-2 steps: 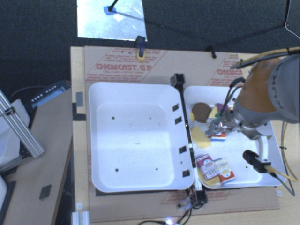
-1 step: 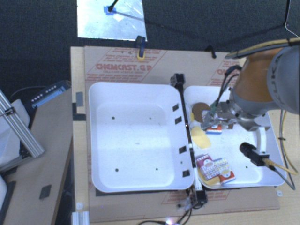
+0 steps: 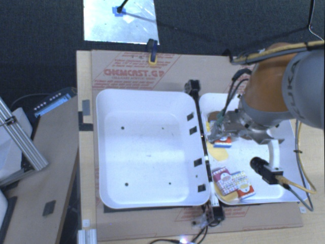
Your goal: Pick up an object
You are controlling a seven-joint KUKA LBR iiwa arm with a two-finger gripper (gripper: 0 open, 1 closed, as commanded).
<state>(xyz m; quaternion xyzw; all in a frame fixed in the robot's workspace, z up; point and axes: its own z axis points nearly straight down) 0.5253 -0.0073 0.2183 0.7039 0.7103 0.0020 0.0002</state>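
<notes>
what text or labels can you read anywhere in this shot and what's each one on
"CHEMCAST GP", red print on the brown sheet under the bins; the smaller red lines around it are too blurred to read.
Colourful packet in the right bin: print too small to read.
Arm: dark lettering on the grey casing, cut off and unreadable.

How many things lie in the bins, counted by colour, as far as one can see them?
Red, patterned packet: 1
Yellow piece: 1
Red, white and blue item: 1
Total: 3, all in the right bin; the gripper may hide more.
</notes>
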